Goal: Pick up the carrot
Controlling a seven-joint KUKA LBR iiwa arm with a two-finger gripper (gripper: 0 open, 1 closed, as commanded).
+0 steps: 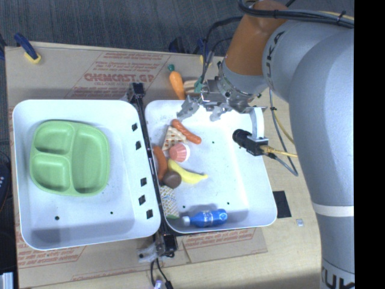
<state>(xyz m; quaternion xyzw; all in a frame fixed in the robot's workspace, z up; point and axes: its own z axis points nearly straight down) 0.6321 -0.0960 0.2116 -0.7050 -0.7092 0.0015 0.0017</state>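
A dark grey carpeted floor [90,8] runs behind the bench. The bench top [289,251] is pale wood, overlaid with a printed brown cardboard sheet [114,71]. A blue and yellow clamp [27,47] grips its far left corner. Light is even.

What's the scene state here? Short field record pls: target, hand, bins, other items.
target: carrot, lying on the cardboard outside the right bin's far edge
hand: hand over the right bin's far end, near the carrot, holding nothing visible
left bin: left bin holds a green divided plate
right bin: right bin holds a hot dog, banana, blue bottle
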